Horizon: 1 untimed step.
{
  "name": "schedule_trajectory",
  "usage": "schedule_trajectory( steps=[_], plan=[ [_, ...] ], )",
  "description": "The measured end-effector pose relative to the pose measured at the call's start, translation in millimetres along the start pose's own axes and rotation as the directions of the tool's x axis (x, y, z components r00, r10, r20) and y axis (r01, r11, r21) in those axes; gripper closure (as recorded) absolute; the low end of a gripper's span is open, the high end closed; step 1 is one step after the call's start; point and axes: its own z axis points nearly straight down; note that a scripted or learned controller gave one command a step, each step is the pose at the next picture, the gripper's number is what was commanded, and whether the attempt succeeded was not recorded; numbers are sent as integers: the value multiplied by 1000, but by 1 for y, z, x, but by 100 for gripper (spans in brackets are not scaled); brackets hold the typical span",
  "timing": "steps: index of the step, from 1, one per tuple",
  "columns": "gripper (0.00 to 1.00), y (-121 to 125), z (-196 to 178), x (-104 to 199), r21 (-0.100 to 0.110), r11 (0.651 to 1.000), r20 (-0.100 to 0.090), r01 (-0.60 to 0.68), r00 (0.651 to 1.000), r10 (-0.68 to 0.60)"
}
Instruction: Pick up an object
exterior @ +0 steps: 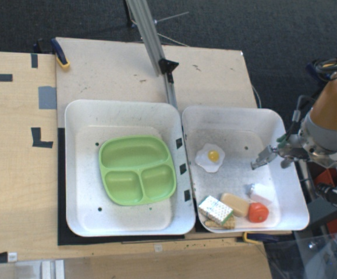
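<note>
red tomato [258,213]: bottom-right corner of right bin [273,121], w/ a tan block [236,203] beside it
gripper [265,157]: above it, over the bin's right edge
fingers: can't tell if spread or closed

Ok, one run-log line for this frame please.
tool: over right bin, nothing held | right bin: fried egg toy, tomato, small box | left bin: green divided plate

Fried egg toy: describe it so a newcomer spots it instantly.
Look in the right bin of the two white bins. The fried egg toy lies alone near that bin's left wall, apart from the cluster along the near edge. It is the only flat white piece with a yellow yolk at its middle.
</note>
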Motion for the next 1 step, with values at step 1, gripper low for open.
schedule_trajectory(
  steps=[1],
  plan=[
    [0, 0, 0, 0, 0, 1000, 0, 0, 1000, 0]
  ],
)
